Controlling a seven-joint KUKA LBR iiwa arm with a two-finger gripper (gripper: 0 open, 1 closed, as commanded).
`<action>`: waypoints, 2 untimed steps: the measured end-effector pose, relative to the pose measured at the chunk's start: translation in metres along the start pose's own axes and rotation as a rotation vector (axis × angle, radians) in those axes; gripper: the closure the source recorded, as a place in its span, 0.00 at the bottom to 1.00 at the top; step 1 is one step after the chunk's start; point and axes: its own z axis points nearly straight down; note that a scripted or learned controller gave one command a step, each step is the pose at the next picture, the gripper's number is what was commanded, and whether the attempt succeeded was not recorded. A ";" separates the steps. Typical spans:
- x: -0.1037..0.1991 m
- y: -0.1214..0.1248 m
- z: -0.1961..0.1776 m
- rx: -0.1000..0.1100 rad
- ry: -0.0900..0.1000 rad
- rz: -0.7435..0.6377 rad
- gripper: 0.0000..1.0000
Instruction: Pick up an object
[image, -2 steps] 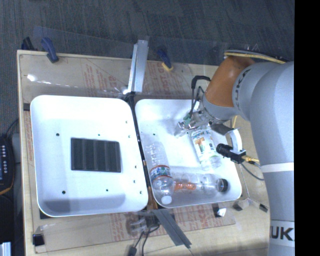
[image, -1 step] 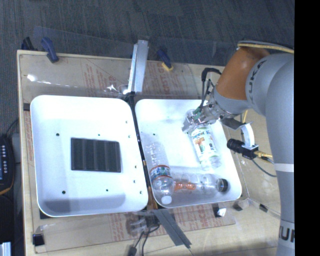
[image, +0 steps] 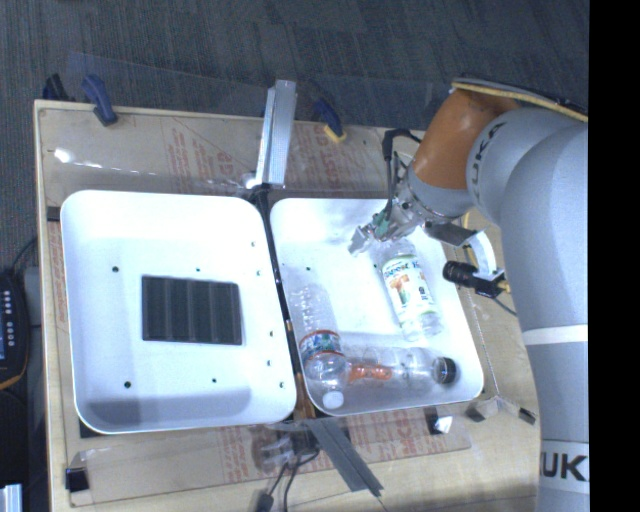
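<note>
Three bottles (image: 408, 290) (image: 318, 340) (image: 400, 370) lie in the right bin (image: 470, 340); a slatted pad (image: 192, 309), perhaps, in the left bin (image: 90, 240).

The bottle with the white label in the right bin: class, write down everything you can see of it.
The bottle with the white label is clear plastic, lying on its side on the floor of the right bin, running up and down the view near the bin's right wall. Its label carries orange and green print too small to read. Its upper end lies right by the gripper; whether they touch cannot be told. Its lower end nears another clear bottle lying across the bin's front.
</note>
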 end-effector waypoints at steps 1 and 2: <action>0.018 0.019 -0.118 -0.001 0.000 0.050 0.00; 0.010 -0.029 0.003 0.003 0.003 -0.079 0.00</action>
